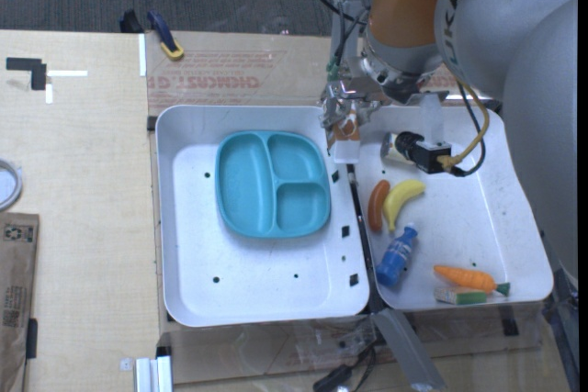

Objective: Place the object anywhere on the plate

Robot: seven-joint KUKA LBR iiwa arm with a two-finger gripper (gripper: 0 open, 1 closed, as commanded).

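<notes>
Camera view: tool (344, 126) grips a small brown object (345, 130) beside the teal sectioned plate (273, 184).

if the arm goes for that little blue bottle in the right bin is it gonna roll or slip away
Probably somewhat. The blue bottle lies on its side on the smooth floor of the right bin, and its round body looks apt to roll if nudged sideways. It looks like small, light plastic, so an off-centre pinch may squirt it out. The banana and sausage nearby could block it.
</notes>
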